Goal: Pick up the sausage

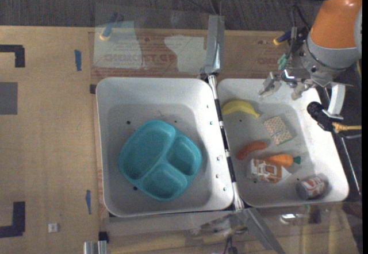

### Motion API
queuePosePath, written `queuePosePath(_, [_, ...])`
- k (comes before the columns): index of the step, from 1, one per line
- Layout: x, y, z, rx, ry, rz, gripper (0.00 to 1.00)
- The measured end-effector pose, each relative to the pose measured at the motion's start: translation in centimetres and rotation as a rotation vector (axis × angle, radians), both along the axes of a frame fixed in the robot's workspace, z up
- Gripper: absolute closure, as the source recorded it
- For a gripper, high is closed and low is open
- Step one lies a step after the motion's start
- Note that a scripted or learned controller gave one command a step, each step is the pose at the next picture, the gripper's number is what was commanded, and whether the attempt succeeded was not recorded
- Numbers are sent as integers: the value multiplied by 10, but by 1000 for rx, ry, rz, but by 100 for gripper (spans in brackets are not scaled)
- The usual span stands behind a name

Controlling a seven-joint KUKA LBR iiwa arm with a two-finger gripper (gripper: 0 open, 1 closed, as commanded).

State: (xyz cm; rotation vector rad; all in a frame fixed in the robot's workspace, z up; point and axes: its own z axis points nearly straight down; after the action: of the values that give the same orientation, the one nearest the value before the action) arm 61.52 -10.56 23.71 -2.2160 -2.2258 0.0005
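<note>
The sausage is lying in the right bin, near its left wall, just left of the carrot and nearer than the banana. The end effector is hovering over that bin's far edge, its fingers spread apart and gripping nothing. A small carton is sitting by the carrot, its print too blurred to read. A teal divided plate is resting in the left bin.
</note>
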Motion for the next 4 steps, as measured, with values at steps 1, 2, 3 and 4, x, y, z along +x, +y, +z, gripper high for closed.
queuePosePath(1, [-44,34,-53,0,1,-71,0])
queuePosePath(2, [-90,6,-148,1,-10,-26,0])
queuePosePath(3, [-134,-40,-149,2,-6,-443,0])
queuePosePath(4, [-125,-94,-149,3,-8,-338,0])
